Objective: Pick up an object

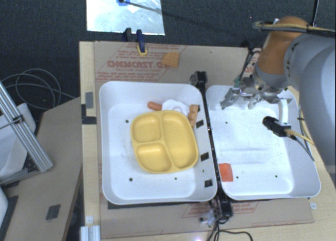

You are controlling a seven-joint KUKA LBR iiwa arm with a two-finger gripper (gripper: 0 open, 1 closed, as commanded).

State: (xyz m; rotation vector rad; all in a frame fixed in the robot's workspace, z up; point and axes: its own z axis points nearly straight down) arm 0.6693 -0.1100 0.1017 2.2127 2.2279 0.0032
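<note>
Left bin [113,145]: one yellow three-compartment plastic tray [164,142], long axis running near-left to far-right, with a small orange sausage-shaped piece [154,106] just beyond its far edge. Right bin [302,182]: a small flat orange-red block [225,171] at the near left corner. My gripper [242,98] hangs over that bin's far end, fingers spread and holding nothing. The block lies well apart from me, nearward and slightly left; it is my closest candidate.

White cup [175,106] (half behind tray [164,142])
</note>
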